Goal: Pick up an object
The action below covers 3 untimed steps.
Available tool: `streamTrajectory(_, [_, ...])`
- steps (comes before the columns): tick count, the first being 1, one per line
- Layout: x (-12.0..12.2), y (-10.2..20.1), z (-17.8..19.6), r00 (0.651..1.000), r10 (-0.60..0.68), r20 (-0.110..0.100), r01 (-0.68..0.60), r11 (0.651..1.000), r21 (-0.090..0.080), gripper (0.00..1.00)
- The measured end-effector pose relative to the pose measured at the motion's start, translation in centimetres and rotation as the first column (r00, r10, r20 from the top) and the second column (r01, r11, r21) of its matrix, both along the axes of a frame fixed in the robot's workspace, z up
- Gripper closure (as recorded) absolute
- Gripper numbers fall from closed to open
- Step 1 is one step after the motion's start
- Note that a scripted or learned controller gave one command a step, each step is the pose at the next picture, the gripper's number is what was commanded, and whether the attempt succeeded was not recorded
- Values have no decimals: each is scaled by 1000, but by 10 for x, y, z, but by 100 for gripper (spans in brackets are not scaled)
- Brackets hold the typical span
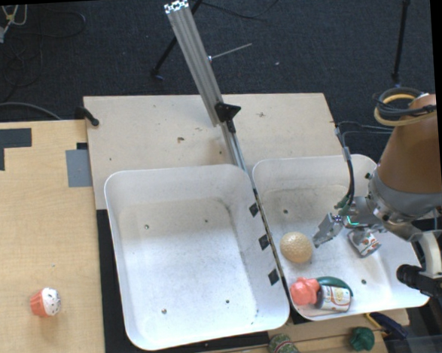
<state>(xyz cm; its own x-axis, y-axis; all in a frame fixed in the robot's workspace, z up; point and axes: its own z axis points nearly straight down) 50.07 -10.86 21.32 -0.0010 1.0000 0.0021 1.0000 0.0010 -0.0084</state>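
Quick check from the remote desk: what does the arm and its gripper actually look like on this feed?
The arm is a thick rounded body, orange-brown on its upper part with a grey band below. A dark cable runs along it toward the wrist. The gripper is small, silver-grey metal with thin fingers and a spot of green light at its base.

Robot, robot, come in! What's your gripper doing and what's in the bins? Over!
Gripper low over right bin, holding nothing. Tan ball just beside it, untouched. Red-capped bottle lying at the bin's near edge, clear of the ball.
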Motion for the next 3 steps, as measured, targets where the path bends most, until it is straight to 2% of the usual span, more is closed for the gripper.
streamTrajectory(1, [1, -1, 2, 1000, -4, 5, 4, 1000, -1, 0])
streamTrajectory(2, [-5, -2, -61, 1000, -2, -2, 2, 1000, 0, 0])
streamTrajectory(3, [-10, -4, -120, 1000, -1, 7, 1, 1000, -1, 0])
